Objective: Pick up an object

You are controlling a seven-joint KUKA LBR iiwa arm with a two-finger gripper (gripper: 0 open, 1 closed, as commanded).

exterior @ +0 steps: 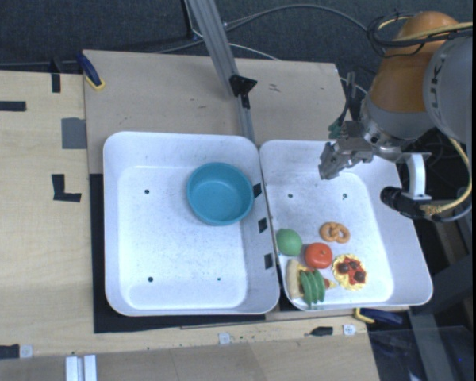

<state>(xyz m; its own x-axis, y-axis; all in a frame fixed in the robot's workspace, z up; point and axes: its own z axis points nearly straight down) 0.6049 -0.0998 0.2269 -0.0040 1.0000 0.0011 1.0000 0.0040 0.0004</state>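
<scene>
Small toy foods lie at the near end of the right bin point(397, 236): a brown pretzel point(334, 232), a red tomato point(318, 255), a green round fruit point(289, 241), a green pepper point(312, 285) over a yellow piece point(293, 274), and a yellow pizza slice with red spots point(350, 270). My gripper point(332, 167) hangs over the far part of the right bin, well above and behind the pretzel. Nothing shows between its fingers.
A blue bowl point(220, 193) sits in the left bin point(127, 236), near its far right side. A grey metal pole point(222, 54) slants down to the gap between the bins. The arm and its cables fill the upper right.
</scene>
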